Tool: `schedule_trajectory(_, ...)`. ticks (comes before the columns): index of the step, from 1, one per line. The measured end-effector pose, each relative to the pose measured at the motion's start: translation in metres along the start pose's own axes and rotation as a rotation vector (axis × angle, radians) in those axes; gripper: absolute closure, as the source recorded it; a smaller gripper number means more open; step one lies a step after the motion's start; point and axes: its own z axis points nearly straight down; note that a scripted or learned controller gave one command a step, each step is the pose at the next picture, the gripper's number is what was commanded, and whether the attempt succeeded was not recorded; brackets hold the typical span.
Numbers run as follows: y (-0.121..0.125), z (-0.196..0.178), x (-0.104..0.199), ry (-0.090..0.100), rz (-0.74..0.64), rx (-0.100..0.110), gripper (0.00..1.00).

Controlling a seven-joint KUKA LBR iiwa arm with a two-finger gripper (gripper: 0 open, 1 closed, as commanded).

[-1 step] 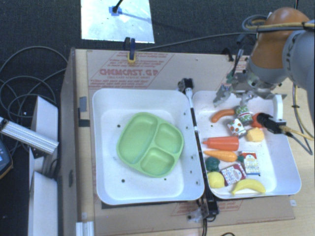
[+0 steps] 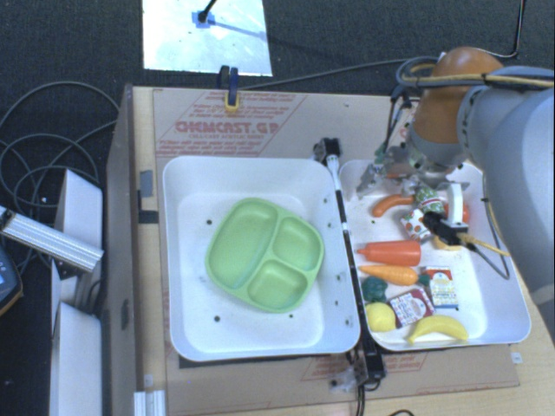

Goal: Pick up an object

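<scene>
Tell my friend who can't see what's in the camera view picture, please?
A grey robot arm with an orange band reaches from the right over the right white bin, which holds toy food: carrots, a banana, a lemon and small packets. The left white bin holds a green divided plate.

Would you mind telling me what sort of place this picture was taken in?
Most likely a robotics lab bench for grasping trials: a grey arm reaches over two white bins, one holding toy food such as a banana, the other a green divided plate, with loose cables nearby.
</scene>
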Motion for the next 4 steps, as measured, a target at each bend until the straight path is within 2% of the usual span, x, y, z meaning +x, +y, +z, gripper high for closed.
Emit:
schedule_trajectory(1, -0.002, 0.006, -0.003, 0.000, 0.000, -0.009, 0.00)
schedule_trajectory(2, 0.001, 0.012, -0.018, 0.001, 0.002, 0.005, 0.00)
schedule_trajectory(3, 0.002, 0.001, -0.017, 0.001, 0.001, 0.003, 1.00)
schedule_trajectory(4, 0.002, 0.001, -0.017, 0.001, 0.001, 0.003, 0.00)
